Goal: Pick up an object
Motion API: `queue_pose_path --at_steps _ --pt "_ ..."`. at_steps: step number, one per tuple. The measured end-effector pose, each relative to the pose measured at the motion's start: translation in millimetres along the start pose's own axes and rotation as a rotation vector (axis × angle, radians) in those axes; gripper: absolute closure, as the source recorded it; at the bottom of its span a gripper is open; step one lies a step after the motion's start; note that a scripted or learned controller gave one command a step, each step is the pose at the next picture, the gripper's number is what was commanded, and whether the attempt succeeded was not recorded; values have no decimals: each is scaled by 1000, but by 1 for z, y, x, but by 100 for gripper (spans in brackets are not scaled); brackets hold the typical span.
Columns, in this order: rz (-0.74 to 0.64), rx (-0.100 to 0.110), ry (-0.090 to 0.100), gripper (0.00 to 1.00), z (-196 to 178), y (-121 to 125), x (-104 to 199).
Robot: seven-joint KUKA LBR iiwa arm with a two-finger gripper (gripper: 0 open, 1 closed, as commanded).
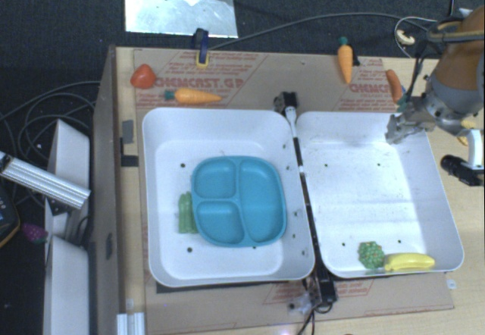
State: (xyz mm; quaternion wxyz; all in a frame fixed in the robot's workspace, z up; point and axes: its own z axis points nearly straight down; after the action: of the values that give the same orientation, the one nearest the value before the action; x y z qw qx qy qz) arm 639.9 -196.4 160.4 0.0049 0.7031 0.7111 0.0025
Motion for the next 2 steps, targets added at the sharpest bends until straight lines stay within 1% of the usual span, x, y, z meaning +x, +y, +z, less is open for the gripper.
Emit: queue_pose_path --at_steps 2 --pt "-6 -8 -2 100 -23 2 0"
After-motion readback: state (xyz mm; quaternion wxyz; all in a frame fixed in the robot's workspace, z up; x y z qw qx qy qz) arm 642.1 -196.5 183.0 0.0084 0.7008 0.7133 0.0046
